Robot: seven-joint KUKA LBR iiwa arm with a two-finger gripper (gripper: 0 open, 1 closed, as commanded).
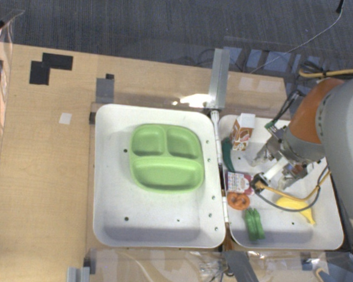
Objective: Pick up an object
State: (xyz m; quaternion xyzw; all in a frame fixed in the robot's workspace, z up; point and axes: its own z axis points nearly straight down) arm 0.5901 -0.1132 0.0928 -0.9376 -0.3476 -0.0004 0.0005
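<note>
The gripper (273,157) hangs low over the right bin (329,235), near its middle, and I cannot tell if it is open or closed, or if it has hold of anything. In this bin a carton (243,133) stands at the far side. A packet (235,182), an orange piece (238,200) and a green piece (254,223) lie near the left wall, and a banana (292,204) lies just beside the gripper. A green plate (166,158) is in the left bin (107,223).
</note>
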